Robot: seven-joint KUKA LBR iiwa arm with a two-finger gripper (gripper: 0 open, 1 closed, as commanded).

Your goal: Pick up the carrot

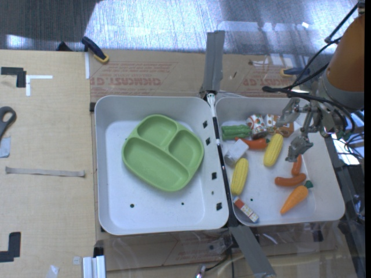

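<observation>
The carrot point(294, 198) is orange with a green stub at its upper right end. It lies tilted near the front right corner of the right bin point(324, 213). My gripper point(292, 135) hangs above the right bin's back right part, well behind the carrot. Its fingers point(297, 147) look spread apart with nothing between them. Just below the lower finger lie a small orange piece point(297, 165) and a sausage point(290, 180), which sit between the gripper and the carrot.
Two corn cobs point(273, 149) point(239, 175), a green vegetable point(235, 131), a white block point(236, 150), a printed packet point(261, 122) and a red-and-white piece point(246, 211) share the right bin. A green divided plate point(163, 152) lies in the left bin point(110, 201).
</observation>
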